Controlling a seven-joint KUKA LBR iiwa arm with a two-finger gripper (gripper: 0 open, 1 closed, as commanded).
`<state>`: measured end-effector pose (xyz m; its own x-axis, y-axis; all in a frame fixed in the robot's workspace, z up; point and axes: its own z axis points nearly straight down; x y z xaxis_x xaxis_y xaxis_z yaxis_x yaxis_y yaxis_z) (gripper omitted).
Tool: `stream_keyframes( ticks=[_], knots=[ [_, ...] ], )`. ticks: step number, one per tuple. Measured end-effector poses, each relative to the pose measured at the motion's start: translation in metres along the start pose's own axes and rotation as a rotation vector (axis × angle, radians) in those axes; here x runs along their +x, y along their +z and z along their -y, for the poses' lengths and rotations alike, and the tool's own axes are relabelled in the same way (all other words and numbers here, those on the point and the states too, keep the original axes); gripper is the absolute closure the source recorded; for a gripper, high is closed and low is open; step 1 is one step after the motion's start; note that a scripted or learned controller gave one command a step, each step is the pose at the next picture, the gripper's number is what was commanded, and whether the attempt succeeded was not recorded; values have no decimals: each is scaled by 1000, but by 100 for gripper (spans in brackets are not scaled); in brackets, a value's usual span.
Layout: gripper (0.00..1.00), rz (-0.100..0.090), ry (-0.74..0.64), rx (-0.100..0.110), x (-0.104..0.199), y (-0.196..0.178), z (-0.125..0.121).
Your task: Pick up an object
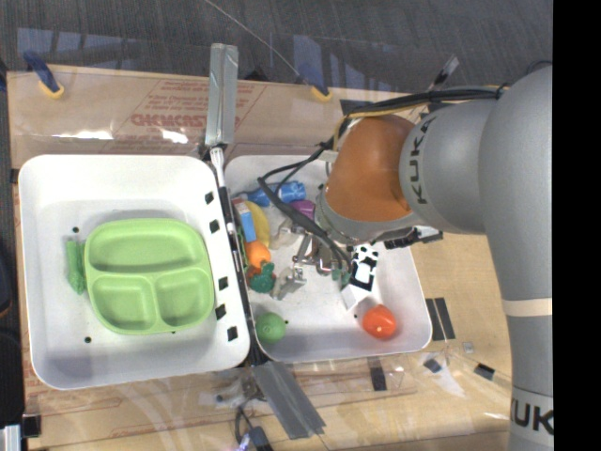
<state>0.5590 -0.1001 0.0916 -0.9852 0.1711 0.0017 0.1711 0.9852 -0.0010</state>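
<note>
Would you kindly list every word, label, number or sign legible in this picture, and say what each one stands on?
"KU", white letters cut off by the frame edge, on the grey arm at lower right.
White letters on the arm's dark wrist ring: seen at too steep an angle to read.
Red printing, reversed, on the clear sheet behind the bins: too blurred to read.
Black-and-white square marker near the claw: a pattern, not text.

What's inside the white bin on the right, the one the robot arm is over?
The right bin holds an orange-red ball, a green ball, and a colourful pile by its left wall. The arm covers the bin's far part, so anything beneath it is hidden.
</note>
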Motion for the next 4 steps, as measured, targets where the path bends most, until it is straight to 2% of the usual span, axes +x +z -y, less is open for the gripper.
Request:
stream_keyframes(
  ticks=[1,2,3,4],
  knots=[
    [0,-2,177,-1,19,0,-7],
    [0,-3,157,-1,30,1,-3],
    [100,-2,149,-1,29,-9,-4],
    [100,2,395,-1,-1,0,-1]
  ],
)
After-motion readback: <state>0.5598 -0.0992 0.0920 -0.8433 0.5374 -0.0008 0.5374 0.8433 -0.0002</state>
